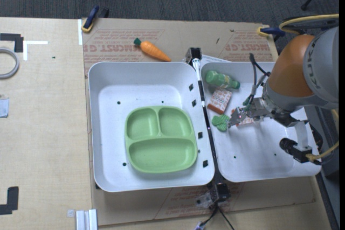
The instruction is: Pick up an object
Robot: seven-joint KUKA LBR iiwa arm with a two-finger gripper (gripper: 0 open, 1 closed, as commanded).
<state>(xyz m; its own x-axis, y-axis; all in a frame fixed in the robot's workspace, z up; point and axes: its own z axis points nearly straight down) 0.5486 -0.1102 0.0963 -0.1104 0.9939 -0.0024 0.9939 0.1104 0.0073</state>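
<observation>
- Gripper (237,117) sits low in the right bin (259,167), can't tell if it's open or closed on anything.
- Green toy (219,122) is just left of its tip, with a red-and-white packet (220,99) and a green bottle (221,79) farther back.
- Left bin (105,116) has a green divided plate (160,139).
- Toy carrot (152,49) lies on the cardboard beyond the bins.

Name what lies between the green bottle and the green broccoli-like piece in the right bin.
In the camera view, a small red-and-white packet lies between the green bottle and the green broccoli-like piece.
</observation>
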